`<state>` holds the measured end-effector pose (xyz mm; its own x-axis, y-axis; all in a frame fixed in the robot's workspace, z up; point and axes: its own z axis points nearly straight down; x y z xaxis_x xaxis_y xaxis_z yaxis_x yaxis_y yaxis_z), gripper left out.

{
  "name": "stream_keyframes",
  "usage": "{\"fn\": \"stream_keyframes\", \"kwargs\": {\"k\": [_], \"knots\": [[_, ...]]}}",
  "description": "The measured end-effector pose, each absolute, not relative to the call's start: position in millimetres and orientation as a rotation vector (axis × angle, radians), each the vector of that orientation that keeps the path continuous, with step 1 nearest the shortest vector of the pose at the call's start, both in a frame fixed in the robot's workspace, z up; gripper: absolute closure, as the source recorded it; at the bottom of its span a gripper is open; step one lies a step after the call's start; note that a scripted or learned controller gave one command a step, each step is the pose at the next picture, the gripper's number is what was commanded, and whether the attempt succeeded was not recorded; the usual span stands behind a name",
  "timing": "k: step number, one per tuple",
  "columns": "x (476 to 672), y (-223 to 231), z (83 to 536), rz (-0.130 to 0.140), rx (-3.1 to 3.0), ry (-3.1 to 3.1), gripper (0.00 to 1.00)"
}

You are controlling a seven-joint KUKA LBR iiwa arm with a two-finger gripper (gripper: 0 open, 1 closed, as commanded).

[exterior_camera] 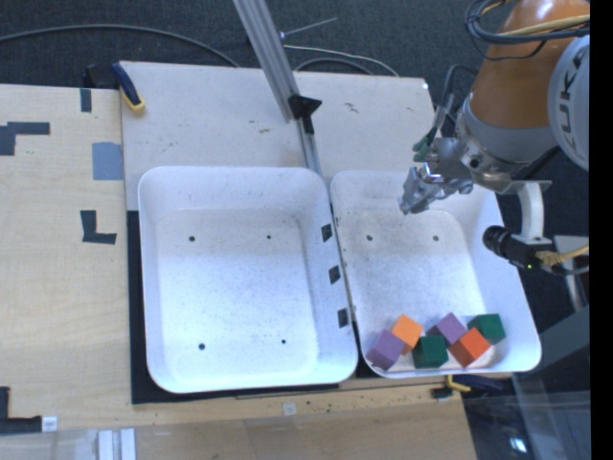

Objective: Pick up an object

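Several small blocks lie bunched at the near edge of the right bin: a purple block, an orange block, a dark green block, a second purple block, a red-orange block and a green block. My gripper hangs over the far end of the same bin, well away from the blocks. Nothing shows between its fingers.
The left bin sits beside the right one, with black clips along the shared rim. A slanted metal rail runs down from the top to the bins' far junction. A blue and yellow tool lies at the bench's far left.
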<state>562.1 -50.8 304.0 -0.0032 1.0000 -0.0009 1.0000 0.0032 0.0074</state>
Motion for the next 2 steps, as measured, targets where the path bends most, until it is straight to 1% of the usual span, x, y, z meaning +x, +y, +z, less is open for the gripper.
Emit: {"fn": "stream_keyframes", "kwargs": {"k": [1,2], "knots": [[501.0,-149.8,302.0,-0.006,2.23,2.211,1.0],[501.4,-66.3,187.3,-0.008,2.222,2.234,1.0]]}}
